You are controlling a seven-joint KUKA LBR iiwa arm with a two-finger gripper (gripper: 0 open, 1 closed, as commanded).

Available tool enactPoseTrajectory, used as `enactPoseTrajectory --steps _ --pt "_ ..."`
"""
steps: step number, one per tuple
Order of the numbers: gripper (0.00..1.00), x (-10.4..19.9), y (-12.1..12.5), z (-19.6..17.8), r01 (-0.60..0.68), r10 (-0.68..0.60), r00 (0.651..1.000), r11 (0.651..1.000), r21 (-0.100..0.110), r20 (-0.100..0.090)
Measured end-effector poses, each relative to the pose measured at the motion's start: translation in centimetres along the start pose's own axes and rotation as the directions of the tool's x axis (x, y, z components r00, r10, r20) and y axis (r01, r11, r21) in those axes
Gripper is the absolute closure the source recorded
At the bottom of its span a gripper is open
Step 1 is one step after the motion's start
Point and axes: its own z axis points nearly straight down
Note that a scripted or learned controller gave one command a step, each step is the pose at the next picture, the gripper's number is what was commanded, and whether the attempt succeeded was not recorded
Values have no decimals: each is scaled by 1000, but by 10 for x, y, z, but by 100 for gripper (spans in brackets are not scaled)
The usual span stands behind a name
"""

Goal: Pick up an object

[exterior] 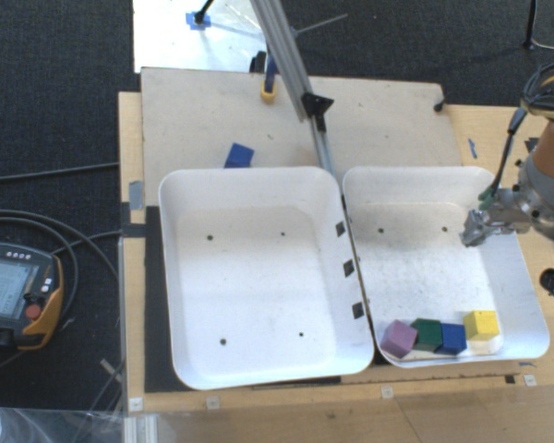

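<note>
Four small blocks sit in a row along the lower edge of the right-hand shallow white bin, low and right in the frame: a purple block, a dark green block, a blue block and a yellow block. The grey two-finger gripper hangs above them near the bin's right wall, apart from the blocks; whether it is open I cannot tell. The left white bin adjoins it.

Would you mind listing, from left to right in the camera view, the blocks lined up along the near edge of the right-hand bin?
purple block → green block → blue block → yellow block
</note>
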Motion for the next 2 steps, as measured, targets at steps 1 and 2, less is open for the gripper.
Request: enactPoseTrajectory --steps 1,2 --pt "100 50 81 21 5 -5 1000 1000 -1 -3" --pt "100 106 139 5 5 -5 1000 1000 -4 -2"
